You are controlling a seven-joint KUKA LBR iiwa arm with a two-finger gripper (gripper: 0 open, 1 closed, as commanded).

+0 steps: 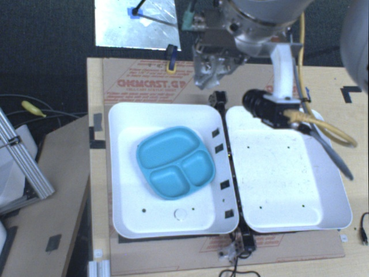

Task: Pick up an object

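Two white bins (124,212) side by side, cardboard sheet (144,82), foil panel (115,16) behind

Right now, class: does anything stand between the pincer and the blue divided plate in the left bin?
Nothing visible does. The pincer hangs above the bench beyond the bins' far edge, and the blue divided plate lies alone in the left bin, uncovered from above.

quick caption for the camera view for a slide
KUKA arm's hand raised above the bench behind two white bins; a blue divided tray lies in the left bin.
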